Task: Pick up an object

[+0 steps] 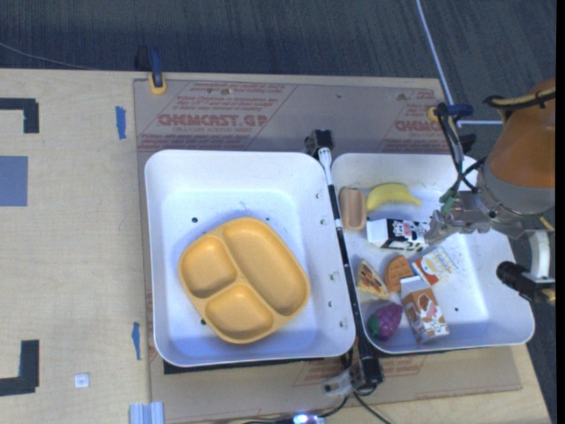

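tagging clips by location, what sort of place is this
Most likely a robotics lab's pick-and-place test bench: two white bins clamped to a board, toy food such as a banana and a yellow divided plate, and a robot arm reaching in over carpeted floor.

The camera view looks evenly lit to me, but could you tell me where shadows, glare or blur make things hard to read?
In the camera view, lighting is soft and even; the yellow divided plate casts a faint shadow on the left bin; the small items in the right bin, such as the banana, look soft and low in detail; the gripper merges with the clutter, so its fingers are unreadable; no strong glare.
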